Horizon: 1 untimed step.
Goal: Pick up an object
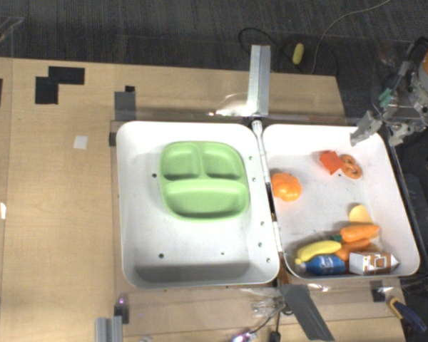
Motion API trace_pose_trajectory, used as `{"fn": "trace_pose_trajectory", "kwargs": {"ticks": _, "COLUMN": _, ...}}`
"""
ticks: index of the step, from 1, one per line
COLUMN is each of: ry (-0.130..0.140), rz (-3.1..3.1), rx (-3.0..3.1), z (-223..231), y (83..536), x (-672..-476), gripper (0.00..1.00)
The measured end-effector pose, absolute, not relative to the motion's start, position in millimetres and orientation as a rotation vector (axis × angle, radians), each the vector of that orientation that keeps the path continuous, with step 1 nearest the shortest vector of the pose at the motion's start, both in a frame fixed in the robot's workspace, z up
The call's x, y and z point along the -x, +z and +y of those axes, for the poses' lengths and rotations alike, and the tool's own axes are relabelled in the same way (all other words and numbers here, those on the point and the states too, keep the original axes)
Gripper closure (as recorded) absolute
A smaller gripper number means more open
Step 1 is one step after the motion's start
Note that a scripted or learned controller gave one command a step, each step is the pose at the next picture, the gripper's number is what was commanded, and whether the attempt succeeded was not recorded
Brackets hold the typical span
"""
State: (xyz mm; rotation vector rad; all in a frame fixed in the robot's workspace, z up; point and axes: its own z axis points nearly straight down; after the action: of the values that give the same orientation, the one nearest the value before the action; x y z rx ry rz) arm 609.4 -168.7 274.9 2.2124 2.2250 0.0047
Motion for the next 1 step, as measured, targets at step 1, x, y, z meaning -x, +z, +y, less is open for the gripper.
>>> {"fn": "trace_pose_trajectory", "kwargs": {"ticks": 1, "ry": 0.002, "rz": 2.241, "rx": -2.200, "z": -175.9, "y": 166.8, "x": -618.2, "gripper": 0.00}}
